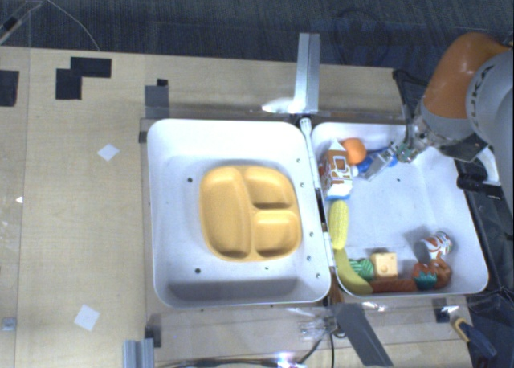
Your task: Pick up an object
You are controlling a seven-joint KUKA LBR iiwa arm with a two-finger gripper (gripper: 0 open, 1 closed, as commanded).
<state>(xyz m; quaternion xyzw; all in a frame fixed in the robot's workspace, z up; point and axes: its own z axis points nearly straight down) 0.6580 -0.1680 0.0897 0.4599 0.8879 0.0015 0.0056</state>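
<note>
The right bin [418, 206] holds several objects. An orange ball [352, 150] and a red, white and blue carton [337, 175] lie at its far left. A small blue object [375, 165] lies just right of the ball. My gripper [404, 152] hangs low at the bin's far side, right beside the blue object's right end; I cannot tell whether it touches it. A yellow corn cob [339, 223] and a banana [349, 271] lie along the left wall. A wooden block [385, 263], a striped can [437, 245] and a brown toy [429, 275] sit near the front.
The left bin [173, 198] holds a yellow divided plate [249, 212]. A metal post [307, 69] stands behind the wall between the bins. The grey arm with its orange band [458, 73] comes in over the right bin's far right corner.
</note>
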